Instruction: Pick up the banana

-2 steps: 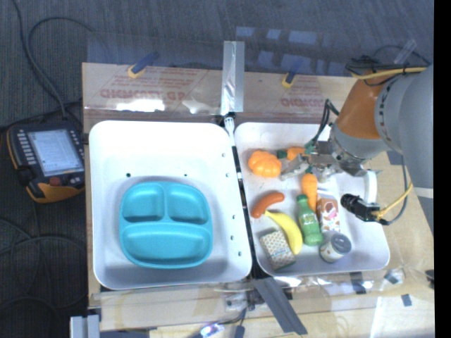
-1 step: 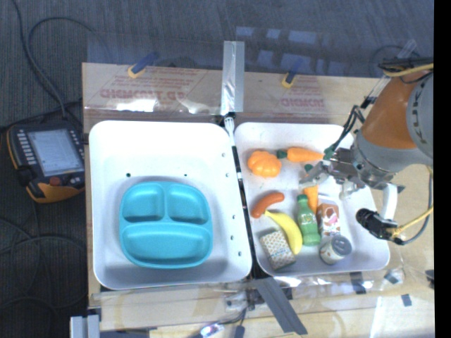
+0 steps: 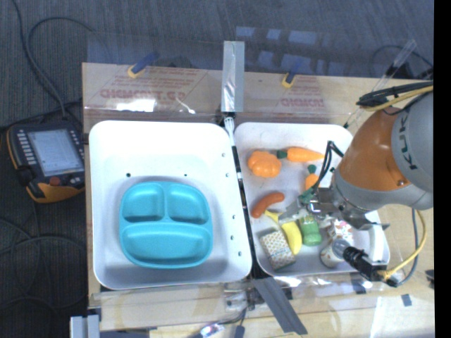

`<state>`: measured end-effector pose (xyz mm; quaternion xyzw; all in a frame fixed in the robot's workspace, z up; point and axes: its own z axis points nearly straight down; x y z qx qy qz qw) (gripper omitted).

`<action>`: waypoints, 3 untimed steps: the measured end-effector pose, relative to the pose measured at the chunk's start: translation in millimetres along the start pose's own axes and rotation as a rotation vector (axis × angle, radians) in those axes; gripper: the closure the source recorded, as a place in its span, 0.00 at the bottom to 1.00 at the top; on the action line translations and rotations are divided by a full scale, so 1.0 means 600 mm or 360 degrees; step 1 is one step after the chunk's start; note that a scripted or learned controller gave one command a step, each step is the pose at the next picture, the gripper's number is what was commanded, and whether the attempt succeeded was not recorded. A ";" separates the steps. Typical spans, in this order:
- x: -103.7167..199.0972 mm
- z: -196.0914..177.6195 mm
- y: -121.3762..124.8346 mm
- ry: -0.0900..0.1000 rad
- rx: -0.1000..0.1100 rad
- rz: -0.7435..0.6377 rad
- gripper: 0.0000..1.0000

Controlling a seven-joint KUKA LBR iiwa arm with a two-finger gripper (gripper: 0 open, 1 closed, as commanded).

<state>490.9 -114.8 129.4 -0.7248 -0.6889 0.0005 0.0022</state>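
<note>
The banana (image 3: 290, 234) is a short yellow piece lying in the right bin (image 3: 243, 189), near its front middle, pointing up-left. A green object (image 3: 309, 229) rests against its right side. My gripper (image 3: 314, 204) hangs just above and to the right of the banana, over the green object. The grey arm with its orange band (image 3: 372, 162) covers the bin's right half.
Around the banana lie a red sausage-shaped item (image 3: 268, 203), a speckled block (image 3: 276, 248), an orange pepper (image 3: 264, 164), a carrot (image 3: 304, 154) and a small can (image 3: 330, 256). The left bin (image 3: 106, 153) holds a blue divided plate (image 3: 134, 248).
</note>
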 end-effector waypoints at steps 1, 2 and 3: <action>-0.011 0.066 -0.006 0.0006 -0.0017 0.0535 0.00; -0.008 0.051 -0.005 0.0010 -0.0018 0.0531 1.00; 0.091 -0.145 -0.012 -0.0007 0.0000 0.0453 1.00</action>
